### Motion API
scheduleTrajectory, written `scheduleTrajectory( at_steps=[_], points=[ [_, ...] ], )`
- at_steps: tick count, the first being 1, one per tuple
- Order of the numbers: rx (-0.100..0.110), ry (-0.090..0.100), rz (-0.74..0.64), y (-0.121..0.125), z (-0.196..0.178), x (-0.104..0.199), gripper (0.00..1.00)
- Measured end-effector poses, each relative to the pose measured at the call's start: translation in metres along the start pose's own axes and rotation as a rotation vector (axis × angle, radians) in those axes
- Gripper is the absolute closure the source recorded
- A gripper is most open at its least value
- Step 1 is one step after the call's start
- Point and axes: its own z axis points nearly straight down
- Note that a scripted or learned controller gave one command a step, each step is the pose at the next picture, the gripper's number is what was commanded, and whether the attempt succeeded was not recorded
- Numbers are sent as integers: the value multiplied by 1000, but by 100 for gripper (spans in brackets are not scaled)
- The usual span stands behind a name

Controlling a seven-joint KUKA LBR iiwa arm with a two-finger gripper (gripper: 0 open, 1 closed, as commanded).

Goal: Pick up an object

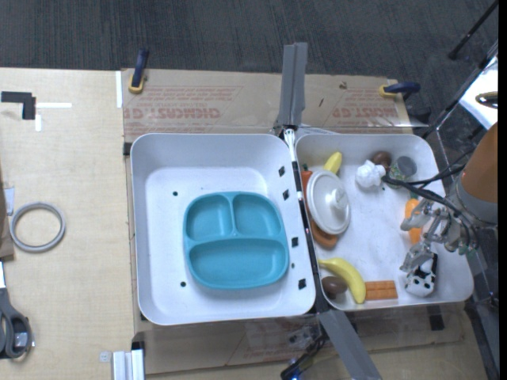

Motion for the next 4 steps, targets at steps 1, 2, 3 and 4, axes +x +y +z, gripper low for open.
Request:
scheduleTrajectory(
  at_steps=[1, 2, 3, 4],
  points=[
    [-1, -6, 40, 6, 12, -21, 0],
    [-1, -3, 251, 23, 13, 7, 0],
    [-1, -6, 101, 18, 12, -53, 0],
    [0, -5, 98, 18, 5, -54, 100]
  ],
)
